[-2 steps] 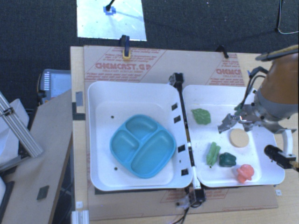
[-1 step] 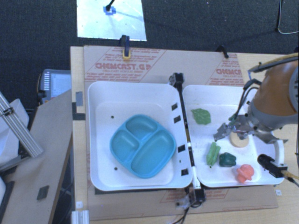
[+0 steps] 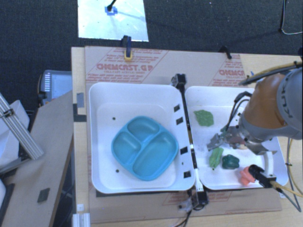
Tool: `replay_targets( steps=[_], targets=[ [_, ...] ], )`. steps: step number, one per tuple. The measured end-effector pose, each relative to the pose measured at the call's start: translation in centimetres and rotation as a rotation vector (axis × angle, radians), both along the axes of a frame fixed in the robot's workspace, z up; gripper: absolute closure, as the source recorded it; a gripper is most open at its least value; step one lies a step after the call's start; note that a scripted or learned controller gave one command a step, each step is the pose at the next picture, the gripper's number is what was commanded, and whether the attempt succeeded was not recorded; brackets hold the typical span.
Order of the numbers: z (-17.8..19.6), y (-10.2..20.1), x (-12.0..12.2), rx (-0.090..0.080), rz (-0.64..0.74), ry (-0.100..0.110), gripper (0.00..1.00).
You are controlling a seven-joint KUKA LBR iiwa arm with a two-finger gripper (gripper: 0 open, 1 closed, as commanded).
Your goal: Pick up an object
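The right bin [image 3: 201, 181] holds several small toys. A light green leaf-shaped piece [image 3: 204, 117] lies near its back left. A long green piece [image 3: 216, 157] lies near the front, with a dark green lump [image 3: 230, 161] just to its right. An orange-pink piece [image 3: 245, 176] sits at the front right. My gripper [image 3: 218, 141] reaches in from the right and hangs low just above the long green piece. I see nothing between its fingers.
The left bin [image 3: 102, 126] holds a blue divided plate [image 3: 144, 147]. A black clip divider [image 3: 183, 122] runs between the bins. The arm's orange band [image 3: 266, 108] and grey wrist cover the right bin's right half. Cables trail at the front right corner.
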State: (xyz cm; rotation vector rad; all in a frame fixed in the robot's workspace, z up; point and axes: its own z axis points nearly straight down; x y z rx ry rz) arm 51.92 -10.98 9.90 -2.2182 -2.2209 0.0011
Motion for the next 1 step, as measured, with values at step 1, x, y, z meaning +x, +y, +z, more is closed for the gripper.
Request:
replay_targets(
  steps=[1],
  targets=[
    [1.29, -0.09, 0.12, -0.001, 0.000, -0.004, 1.00]
  ],
)
